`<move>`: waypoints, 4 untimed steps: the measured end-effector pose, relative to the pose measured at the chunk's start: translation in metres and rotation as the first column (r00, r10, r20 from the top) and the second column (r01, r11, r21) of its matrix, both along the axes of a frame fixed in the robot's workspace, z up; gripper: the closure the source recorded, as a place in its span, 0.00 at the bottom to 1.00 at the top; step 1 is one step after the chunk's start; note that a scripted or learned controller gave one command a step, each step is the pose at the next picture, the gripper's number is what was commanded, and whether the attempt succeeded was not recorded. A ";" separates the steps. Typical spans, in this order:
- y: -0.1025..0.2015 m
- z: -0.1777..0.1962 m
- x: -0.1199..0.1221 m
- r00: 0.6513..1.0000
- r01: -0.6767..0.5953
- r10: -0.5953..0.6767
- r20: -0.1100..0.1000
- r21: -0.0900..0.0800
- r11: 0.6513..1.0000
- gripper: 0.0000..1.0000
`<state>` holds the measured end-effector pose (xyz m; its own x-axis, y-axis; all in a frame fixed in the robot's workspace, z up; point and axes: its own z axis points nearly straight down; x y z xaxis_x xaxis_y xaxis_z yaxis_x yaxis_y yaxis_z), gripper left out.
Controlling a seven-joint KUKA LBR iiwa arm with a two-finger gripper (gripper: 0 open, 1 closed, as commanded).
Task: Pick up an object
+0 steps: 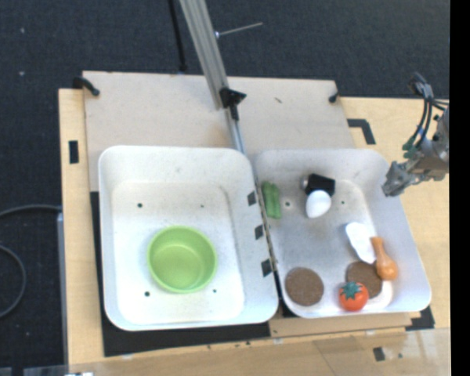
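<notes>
My gripper [397,180] hangs at the right edge of the view, just outside the right bin's [413,251] far right corner, with nothing seen in it. Inside that bin lie a green oblong piece [271,200] by the left wall, a white egg-like object [318,204] against a black block [320,183], a white piece [359,240], an orange carrot-like item [385,262], two brown discs [304,286] [363,273] and a red tomato toy [352,296]. A light green bowl [182,258] sits upright in the left bin [113,210].
A slanted metal pole [206,45] rises from the back of the bench between the two bins. The bins' walls meet along the middle divider [262,233]. Bare wooden bench [282,116] lies behind the bins.
</notes>
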<state>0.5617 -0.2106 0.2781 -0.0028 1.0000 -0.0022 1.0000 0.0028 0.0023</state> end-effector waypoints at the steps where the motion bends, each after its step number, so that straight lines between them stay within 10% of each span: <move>1: 0.048 -0.012 -0.012 1.000 -0.002 0.002 -0.002 0.002 1.000 1.00; 4: 0.210 -0.022 -0.032 1.000 -0.005 0.005 -0.002 0.005 1.000 1.00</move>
<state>0.5295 -0.0004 0.2564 -0.0076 1.0000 0.0025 1.0000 0.0076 0.0005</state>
